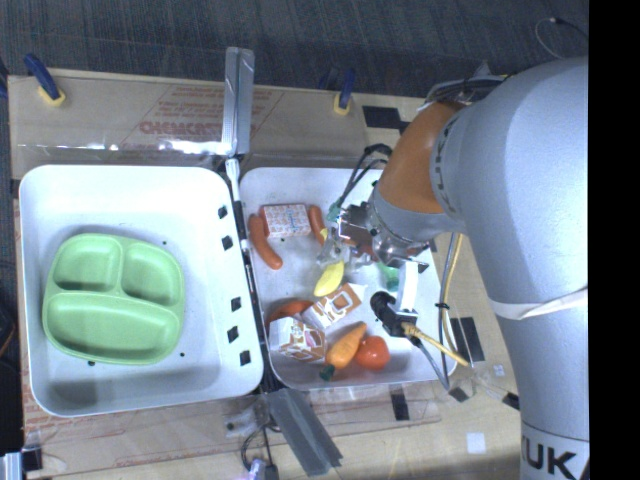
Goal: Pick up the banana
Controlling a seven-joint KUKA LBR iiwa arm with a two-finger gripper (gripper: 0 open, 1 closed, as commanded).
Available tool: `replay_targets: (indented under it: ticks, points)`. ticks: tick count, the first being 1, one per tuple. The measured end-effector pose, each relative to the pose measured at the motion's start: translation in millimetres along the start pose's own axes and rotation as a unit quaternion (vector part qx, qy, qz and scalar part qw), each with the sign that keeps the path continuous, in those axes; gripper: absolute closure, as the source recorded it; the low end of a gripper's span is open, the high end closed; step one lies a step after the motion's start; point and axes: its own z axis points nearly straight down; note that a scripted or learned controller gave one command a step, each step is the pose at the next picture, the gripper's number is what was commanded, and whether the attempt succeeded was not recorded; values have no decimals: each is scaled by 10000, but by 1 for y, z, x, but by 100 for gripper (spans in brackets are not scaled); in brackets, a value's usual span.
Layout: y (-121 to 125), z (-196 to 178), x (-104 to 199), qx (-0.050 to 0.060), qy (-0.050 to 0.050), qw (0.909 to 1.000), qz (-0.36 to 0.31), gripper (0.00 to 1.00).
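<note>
- Right bin (290, 193), middle of it: banana (330, 279) lies here, small yellow piece, slanted, just below my gripper (350, 240).
- Banana touches or nearly touches a printed carton (338, 305) at its lower end; cannot tell if they overlap.
- My jaws: cannot tell how they stand, the wrist and cabling hide them from this camera.
- Handling guess: looks like a toy banana, so light, stiff, smooth and a bit slippery; curved body could roll out of a pinch.
- Best hold, I judge: across the narrow width near the middle, jaws square to its long axis, not at the tapered tips.
- Neighbours: a sausage (264, 241) to the left, a patterned box (285, 218) up-left, a carrot (346, 344) and tomato (372, 352) lower down, a second printed carton (300, 339) lower left. Crowded, so a wide approach may bump the carton.
- Surface: shallow white plastic bin, smooth; the banana may skid if nudged.
- Left bin (40, 198) holds 1 green divided plate (112, 296), well apart from the banana.
- Room: both bins sit on a cardboard-covered bench (300, 108) with blue clamps (44, 80) at the far edge; dark floor beyond.
</note>
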Motion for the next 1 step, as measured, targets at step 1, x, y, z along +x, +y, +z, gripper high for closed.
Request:
replay_targets:
  ticks: [1]
  points:
    - [-13, -103, 63, 5, 3, 9997, 238, 100]
